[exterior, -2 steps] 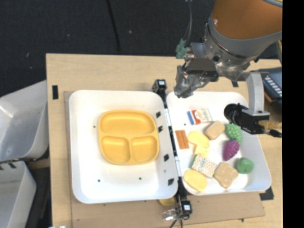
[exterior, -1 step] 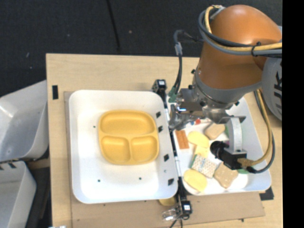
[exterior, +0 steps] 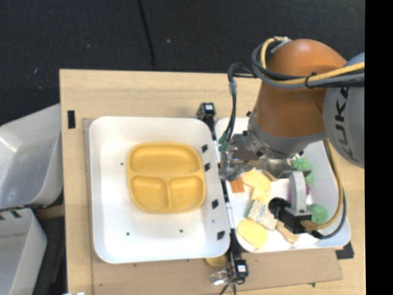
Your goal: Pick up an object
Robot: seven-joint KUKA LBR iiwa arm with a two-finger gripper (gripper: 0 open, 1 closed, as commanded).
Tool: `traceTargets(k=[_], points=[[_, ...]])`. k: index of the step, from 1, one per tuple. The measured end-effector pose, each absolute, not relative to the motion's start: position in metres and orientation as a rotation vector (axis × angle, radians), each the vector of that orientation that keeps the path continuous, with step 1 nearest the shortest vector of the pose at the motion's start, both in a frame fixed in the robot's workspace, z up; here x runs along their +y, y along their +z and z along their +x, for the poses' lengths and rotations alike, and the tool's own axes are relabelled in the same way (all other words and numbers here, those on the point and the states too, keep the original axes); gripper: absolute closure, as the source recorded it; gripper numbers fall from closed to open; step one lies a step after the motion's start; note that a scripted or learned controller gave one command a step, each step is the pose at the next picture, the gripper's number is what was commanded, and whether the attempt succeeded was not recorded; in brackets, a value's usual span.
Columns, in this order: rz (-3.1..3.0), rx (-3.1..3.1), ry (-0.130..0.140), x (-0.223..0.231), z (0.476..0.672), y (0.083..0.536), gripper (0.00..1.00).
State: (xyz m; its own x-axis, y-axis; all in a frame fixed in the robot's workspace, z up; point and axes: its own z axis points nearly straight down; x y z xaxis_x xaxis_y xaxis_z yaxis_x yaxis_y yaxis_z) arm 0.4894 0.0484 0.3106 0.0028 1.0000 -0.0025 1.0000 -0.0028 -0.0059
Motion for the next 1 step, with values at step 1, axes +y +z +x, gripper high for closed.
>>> traceTargets(k=[1], points=[[-2.224, -2.229, -0.012, 0.0365, 0.4906, 0.4013, 1.00]])
